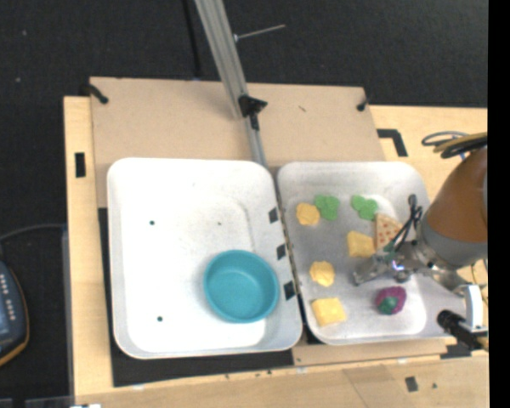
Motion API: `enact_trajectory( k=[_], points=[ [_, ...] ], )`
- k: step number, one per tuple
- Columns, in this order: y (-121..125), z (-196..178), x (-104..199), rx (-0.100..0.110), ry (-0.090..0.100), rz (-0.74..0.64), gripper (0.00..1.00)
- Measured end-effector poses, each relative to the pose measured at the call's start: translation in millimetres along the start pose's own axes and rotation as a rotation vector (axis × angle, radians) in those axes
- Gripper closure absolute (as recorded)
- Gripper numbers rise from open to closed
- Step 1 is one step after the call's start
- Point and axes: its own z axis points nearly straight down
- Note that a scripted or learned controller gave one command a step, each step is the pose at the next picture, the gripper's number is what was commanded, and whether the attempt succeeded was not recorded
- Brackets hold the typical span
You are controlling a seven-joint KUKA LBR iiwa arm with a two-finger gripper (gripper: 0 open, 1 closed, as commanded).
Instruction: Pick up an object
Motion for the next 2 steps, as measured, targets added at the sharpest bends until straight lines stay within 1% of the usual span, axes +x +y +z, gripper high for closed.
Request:
enact_trajectory(
  k=[1,2],
  points=[
    [1.3,-10.7,-0.5,-0.005,0.0,0.004,1.0],
    [1.3,-54.9,1.9,-0.005,0.0,-0.005,1.0]
  ],
)
